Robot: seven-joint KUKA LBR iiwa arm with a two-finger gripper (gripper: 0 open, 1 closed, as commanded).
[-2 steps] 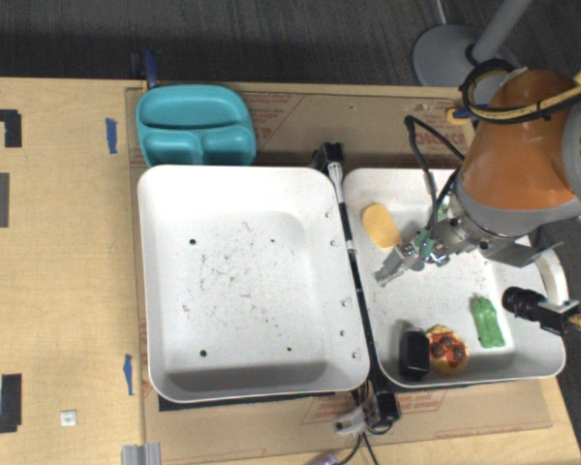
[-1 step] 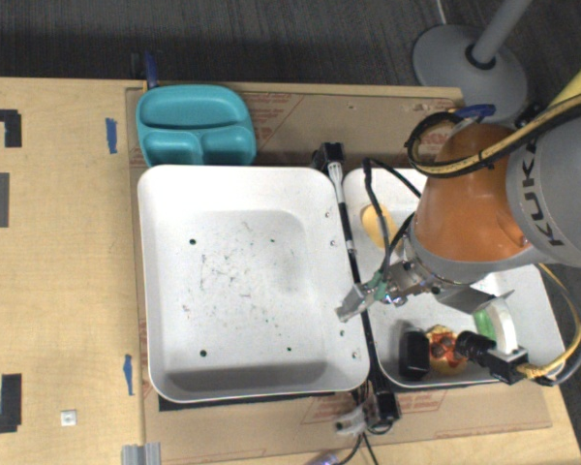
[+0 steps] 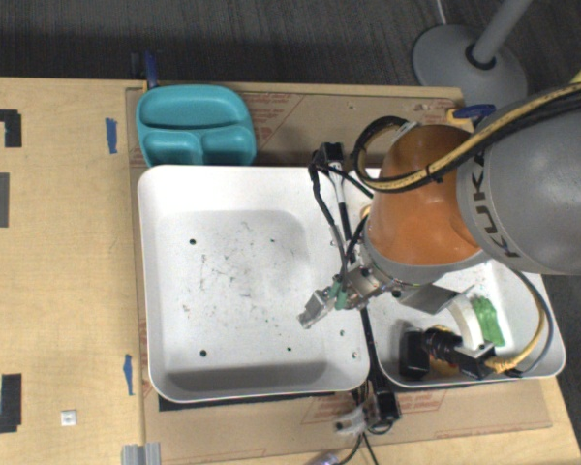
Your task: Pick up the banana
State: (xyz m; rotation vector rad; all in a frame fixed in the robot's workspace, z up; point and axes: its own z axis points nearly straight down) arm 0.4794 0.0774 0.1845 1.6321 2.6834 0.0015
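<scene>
Position: claw [image 3: 320, 308] hangs low over the left bin [image 3: 189, 260], near its right wall. Open or closed, I cannot tell from this angle. The bin floor around it is bare white (scuffs only). Place of banana: cannot be told. The arm [image 3: 426, 211] covers most of the right bin [image 3: 554, 356], where a green-and-white packet [image 3: 485, 320] peeks out. Judgement: the target likely lies under that cover, toward the view's right of the claw; long axis unknown.
</scene>
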